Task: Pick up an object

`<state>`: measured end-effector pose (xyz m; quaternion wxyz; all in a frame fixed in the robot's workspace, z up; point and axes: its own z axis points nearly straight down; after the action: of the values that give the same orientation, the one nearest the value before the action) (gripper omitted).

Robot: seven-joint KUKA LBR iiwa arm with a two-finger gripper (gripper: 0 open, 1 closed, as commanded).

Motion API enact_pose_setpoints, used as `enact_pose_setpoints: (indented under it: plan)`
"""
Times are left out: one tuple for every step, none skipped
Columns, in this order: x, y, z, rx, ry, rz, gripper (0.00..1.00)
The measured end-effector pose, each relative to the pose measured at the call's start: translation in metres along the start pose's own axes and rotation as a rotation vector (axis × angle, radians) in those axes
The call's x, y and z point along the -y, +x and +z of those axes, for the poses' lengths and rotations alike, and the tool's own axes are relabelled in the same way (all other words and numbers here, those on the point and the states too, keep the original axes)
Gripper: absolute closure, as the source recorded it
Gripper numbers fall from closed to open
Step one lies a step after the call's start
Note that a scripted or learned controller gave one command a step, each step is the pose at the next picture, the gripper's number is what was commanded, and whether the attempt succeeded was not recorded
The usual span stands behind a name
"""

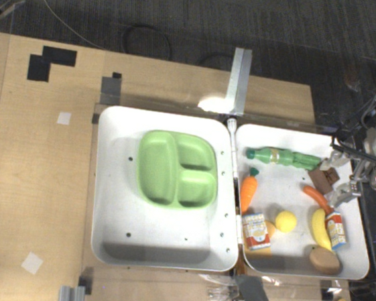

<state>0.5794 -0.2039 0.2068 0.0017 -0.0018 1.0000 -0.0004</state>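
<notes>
Objects for picking sit in the right bin (357, 267); my claw (342, 191) hangs over its right side.
I see a green bottle (285, 157) along the far wall, a carrot (247, 192), lemon (286, 222), banana (319, 227) and small carton (256, 230). A green divided tray (176, 169) lies in the left bin (112, 192). I cannot tell the claw's state.

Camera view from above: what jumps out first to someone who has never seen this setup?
The green divided tray lies alone in the left bin. The right bin is crowded: a green bottle along the far side, a carrot, a lemon and a banana. The gripper hangs at that bin's right edge.
</notes>
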Motion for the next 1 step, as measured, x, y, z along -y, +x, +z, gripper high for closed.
enact_pose_setpoints:
  plan:
    - [0.0008,0.0044,0.1101,0.004,0.0,0.17,0.0]
